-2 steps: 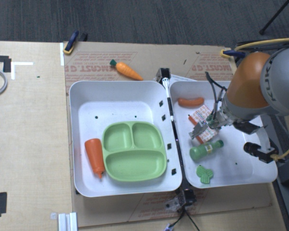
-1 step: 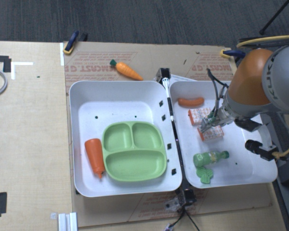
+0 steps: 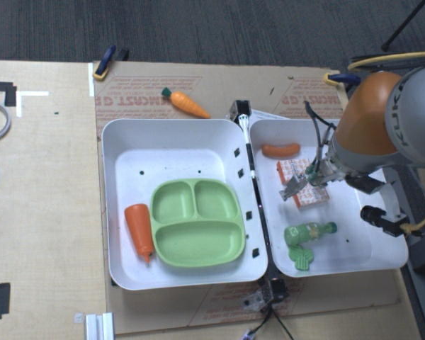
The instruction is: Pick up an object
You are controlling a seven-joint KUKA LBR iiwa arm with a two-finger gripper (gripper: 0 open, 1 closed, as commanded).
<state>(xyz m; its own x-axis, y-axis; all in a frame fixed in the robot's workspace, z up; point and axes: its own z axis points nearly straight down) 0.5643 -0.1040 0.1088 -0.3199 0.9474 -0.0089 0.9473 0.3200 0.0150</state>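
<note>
Red-and-white snack packet [image 3: 304, 181] is lying mid right bin [image 3: 368, 250], just below the sausage [image 3: 280, 149], with the pincer [image 3: 295, 187] hovering directly over it, seemingly lining up a grab; pincer state hidden, cannot tell, and green bottle [image 3: 308, 233] is waiting nearer the front wall.

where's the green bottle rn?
In the camera view the green bottle lies on its side in the right bin, near its front edge, just below the red-and-white packet under the gripper.

You see a pale green divided plastic plate [image 3: 198, 223], an orange toy carrot [image 3: 139, 230], and a red-and-white patterned carton [image 3: 302, 181].
</note>
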